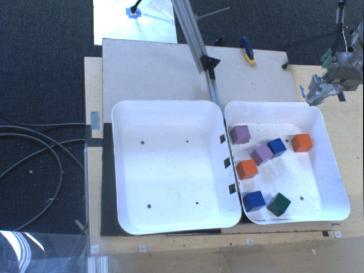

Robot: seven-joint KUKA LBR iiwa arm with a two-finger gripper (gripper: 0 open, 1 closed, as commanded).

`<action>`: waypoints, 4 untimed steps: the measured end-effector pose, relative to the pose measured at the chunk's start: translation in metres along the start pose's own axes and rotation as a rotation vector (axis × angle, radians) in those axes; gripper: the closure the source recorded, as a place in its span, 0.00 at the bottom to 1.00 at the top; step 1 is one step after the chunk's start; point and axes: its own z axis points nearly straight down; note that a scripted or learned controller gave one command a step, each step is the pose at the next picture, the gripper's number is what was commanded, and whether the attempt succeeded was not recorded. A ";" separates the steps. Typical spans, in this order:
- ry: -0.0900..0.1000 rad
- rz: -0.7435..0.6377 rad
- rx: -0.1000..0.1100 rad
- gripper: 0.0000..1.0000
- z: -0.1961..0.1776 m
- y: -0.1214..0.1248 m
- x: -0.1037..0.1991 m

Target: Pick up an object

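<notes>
Gripper (316, 94) partly cut off at frame edge, above right bin (335, 169) far corner; claw state indiscernible. Seven small matte cubes scattered inside, e.g. orange cube (302, 143).

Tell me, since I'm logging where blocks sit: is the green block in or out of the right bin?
In. The green block lies on the right bin floor near its front edge, beside a blue block.

The pale wooden tabletop (94, 84) carries a grey board (153, 73) and two shallow white bins side by side: the left bin (122, 169) and the right bin (330, 169) (rims touching).
</notes>
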 end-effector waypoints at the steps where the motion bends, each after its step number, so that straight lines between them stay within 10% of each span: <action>1: -0.001 -0.005 -0.004 1.00 -0.011 0.001 0.000; 3: -0.004 -0.014 -0.012 1.00 -0.034 0.003 0.000; 4: 0.001 0.010 -0.001 1.00 -0.121 -0.010 -0.010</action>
